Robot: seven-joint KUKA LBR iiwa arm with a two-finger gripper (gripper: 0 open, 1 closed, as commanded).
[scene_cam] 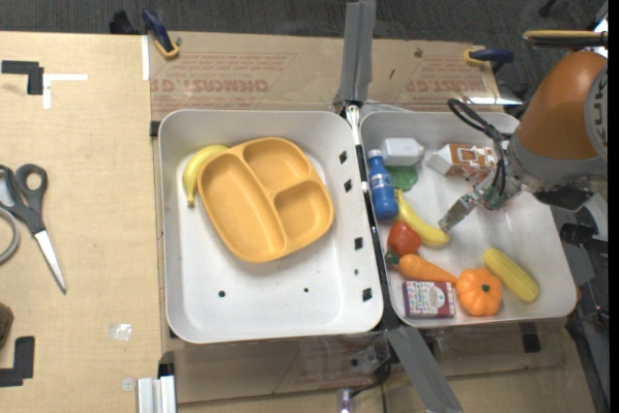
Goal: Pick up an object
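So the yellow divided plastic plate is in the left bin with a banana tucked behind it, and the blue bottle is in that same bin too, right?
Not quite. The blue bottle lies in the right bin, against its left wall. The yellow divided plastic plate is in the left bin with the banana behind it, as the camera view shows.

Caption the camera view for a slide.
Gripper hovers over the right bin of toy food; divided plate in the left bin.
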